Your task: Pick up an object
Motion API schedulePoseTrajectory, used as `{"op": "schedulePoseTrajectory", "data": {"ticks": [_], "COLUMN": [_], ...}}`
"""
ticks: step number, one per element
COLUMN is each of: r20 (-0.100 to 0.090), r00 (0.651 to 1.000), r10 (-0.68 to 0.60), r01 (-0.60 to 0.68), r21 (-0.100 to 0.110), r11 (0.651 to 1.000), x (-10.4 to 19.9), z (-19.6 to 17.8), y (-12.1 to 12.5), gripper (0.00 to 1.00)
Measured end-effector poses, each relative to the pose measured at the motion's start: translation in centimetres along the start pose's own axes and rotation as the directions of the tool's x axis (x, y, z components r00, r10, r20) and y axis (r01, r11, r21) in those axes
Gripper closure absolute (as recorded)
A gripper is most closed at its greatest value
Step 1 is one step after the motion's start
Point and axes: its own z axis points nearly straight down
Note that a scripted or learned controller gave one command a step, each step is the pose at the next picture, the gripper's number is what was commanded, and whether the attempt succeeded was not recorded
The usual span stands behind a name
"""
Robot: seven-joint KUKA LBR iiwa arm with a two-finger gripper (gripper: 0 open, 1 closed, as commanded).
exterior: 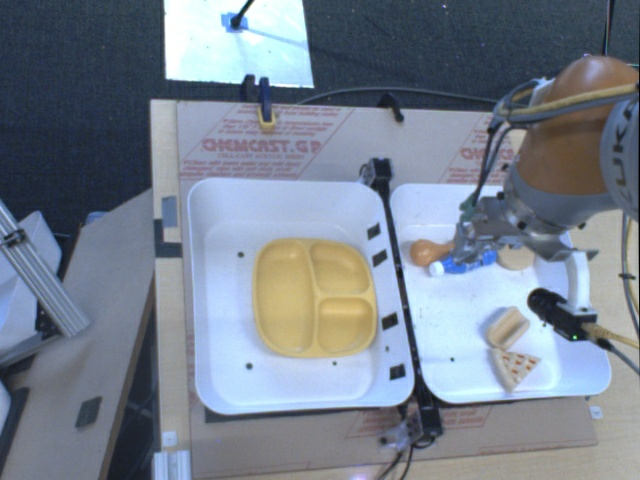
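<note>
**Gripper sitting low in right bin**

Gripper (pixel 466 251) is hovering over the blue-and-white object (pixel 462 264) in the right bin (pixel 560 383), beside a drumstick-shaped toy (pixel 427 252). Can't tell finger opening or any grasp. Bread piece (pixel 506 326) and pizza slice (pixel 514 367) are lying nearer the front. Yellow divided plate (pixel 314 296) is sitting in the left bin (pixel 220 208).

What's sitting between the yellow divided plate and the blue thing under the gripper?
In the camera view, the black clipped seam where the two bins meet, then an orange-tan rounded toy, lie between the yellow plate and the blue object.
</note>
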Motion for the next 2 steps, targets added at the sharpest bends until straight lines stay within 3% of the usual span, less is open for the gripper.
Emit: {"op": "schedulePoseTrajectory", "data": {"ticks": [1, 2], "r20": [0.0, -0.001], "r00": [1.0, 1.0], "r10": [-0.002, -0.001], "r01": [0.002, 0.001], "r21": [-0.002, 0.0], "r11": [1.0, 1.0], "x": [5.8, 11.1], "z": [0.6, 0.7], "y": [0.1, -1.9], "gripper": [1.0, 1.0]}}
